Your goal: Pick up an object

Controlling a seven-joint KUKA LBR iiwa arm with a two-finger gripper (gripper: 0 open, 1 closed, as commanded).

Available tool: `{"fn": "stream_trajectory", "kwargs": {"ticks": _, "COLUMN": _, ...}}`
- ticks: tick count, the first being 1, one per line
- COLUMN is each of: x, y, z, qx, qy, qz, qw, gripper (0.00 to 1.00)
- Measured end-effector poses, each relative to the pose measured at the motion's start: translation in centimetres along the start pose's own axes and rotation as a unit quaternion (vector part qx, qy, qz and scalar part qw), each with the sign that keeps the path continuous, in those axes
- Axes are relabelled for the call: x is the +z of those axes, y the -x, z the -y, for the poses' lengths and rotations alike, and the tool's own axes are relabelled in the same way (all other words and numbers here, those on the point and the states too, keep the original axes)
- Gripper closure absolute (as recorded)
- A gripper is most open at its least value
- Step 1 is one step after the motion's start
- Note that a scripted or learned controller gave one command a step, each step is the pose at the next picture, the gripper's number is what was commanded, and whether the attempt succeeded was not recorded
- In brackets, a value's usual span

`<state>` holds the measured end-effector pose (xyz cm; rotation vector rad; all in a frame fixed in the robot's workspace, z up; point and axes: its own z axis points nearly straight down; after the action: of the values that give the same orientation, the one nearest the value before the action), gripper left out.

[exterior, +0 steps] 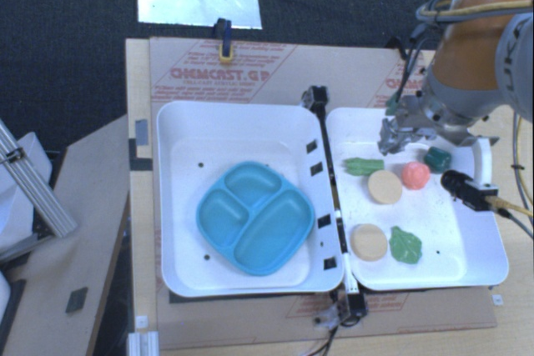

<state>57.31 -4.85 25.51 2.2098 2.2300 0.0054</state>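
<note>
Grey arm over the right bin (480,258), gripper (392,142) low near its back edge; cannot tell how the fingers stand.
Right bin: green leafy piece (364,167) just below the gripper, tan disc (385,187), pink ball (415,175), dark green block (437,158), second tan disc (369,242), green lump (405,246). Left bin (179,258): blue divided plate (254,217).
</note>
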Motion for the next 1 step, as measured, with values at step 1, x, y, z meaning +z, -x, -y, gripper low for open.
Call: {"fn": "stream_trajectory", "kwargs": {"ticks": 1, "x": 0.91, "y": -5.0, "z": -1.27, "qx": 0.0, "qy": -0.001, "qz": 0.0, "qw": 1.0, "gripper": 1.0}}
